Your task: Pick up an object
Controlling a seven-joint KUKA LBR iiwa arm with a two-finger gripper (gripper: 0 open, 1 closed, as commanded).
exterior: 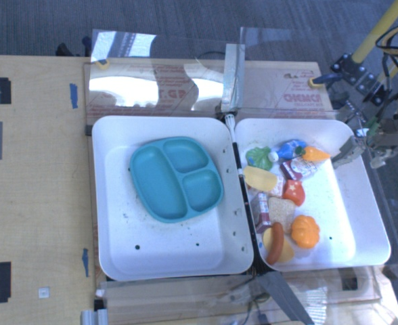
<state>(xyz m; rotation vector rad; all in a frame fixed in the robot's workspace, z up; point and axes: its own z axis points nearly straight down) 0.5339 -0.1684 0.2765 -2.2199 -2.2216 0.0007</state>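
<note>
Judging progress: nothing lifted; the whole pick is left.
Right bin (361,239): toy foods clustered at its left side, among them an orange pumpkin (305,230), a tomato (294,192) and a sausage (276,242).
Left bin (111,202): teal divided plate (177,179).
Gripper (375,144): apparently at the right bin's far right rim; I cannot tell its state.

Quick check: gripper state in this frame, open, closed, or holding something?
Gripper: cannot be told; it sits at the right bin's far right edge, apart from the toy food.
</note>
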